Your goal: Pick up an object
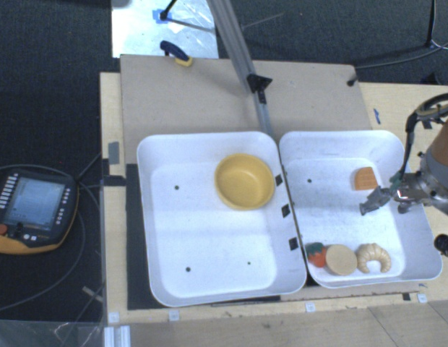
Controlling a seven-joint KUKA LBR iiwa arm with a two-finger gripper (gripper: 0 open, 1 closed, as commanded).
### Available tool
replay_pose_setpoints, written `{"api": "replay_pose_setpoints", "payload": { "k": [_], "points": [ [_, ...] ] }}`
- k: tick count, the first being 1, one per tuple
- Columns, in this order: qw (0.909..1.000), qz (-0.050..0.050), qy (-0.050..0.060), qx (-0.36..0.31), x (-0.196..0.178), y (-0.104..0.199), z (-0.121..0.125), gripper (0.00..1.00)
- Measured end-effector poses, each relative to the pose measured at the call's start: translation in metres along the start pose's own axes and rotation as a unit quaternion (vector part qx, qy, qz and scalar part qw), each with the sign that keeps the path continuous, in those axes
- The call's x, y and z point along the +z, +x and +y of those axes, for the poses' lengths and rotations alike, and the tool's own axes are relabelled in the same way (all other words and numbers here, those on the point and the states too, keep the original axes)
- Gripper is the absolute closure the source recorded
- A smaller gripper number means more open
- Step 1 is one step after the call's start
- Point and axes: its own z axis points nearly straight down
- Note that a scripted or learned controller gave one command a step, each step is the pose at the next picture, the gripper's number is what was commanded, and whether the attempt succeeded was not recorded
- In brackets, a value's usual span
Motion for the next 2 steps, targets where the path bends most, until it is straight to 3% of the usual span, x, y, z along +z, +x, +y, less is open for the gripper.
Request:
{"api": "replay_pose_setpoints", "payload": {
  "k": [1, 2],
  "points": [
    [1.0000, 0.000, 0.000, 0.000, 0.062, -0.002, 0.000, 0.00],
    [1.0000, -0.001, -0.003, 0.000, 0.049, -0.002, 0.002, 1.00]
  ]
}}
